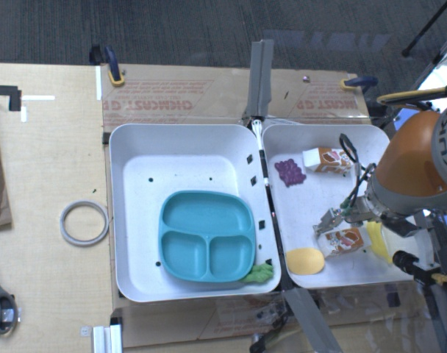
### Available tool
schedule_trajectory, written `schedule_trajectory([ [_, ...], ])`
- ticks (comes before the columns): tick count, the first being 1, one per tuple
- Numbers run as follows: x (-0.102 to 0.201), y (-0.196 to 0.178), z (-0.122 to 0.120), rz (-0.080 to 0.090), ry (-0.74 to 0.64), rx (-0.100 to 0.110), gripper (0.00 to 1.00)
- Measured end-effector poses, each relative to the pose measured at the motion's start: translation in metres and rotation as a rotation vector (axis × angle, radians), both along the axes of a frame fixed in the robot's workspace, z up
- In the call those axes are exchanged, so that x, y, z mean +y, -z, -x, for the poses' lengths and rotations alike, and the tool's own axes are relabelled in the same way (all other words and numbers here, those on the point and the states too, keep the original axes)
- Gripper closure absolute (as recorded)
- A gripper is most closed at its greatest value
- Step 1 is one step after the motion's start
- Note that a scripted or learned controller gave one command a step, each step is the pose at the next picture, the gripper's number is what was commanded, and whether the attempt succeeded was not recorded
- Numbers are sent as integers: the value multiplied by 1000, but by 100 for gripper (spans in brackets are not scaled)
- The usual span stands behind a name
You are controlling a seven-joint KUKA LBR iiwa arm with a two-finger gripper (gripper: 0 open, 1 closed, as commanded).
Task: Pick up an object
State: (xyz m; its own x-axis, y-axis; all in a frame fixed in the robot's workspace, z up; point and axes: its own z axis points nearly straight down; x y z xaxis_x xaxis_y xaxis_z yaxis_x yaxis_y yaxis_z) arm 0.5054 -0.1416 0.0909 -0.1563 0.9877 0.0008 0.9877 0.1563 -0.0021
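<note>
1. The table (47, 153) carries two shallow white bins side by side, the left bin (128, 197) and the right bin (282, 230), meeting at a shared middle edge
2. The arm (415, 160), grey with an orange band, reaches in from the right over the right bin
3. The gripper (332, 222) hangs low in the near part of the right bin, just above a small orange-and-white packet (346, 241); whether it is released or clenched cannot be told, and nothing is seen held in it
4. A yellow lemon-like piece (305, 261) lies near the bin's near edge, just left of that packet
5. A yellow banana-like object (376, 241) lies just right of the packet, partly under the arm
6. A second orange-and-white packet (326, 159) lies in the far part of the right bin, with a purple bunch of grapes (290, 172) just to its left
7. The left bin holds a teal divided plate (206, 234) with three compartments, set toward the near side
8. A green leafy item (259, 273) rests at the plate's near right corner, touching its rim
9. On the table left of the bins lies a grey ring (84, 222), well apart from them
10. Scissors (1, 307) lie at the near left edge of the table
</note>
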Motion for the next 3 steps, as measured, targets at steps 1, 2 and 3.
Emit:
schedule_trajectory([
  [1,-22,-12,-14,0,-72,-2,0],
  [2,-73,-88,-32,1,-204,-2,0],
  [3,-77,0,11,-6,-102,0,0],
])
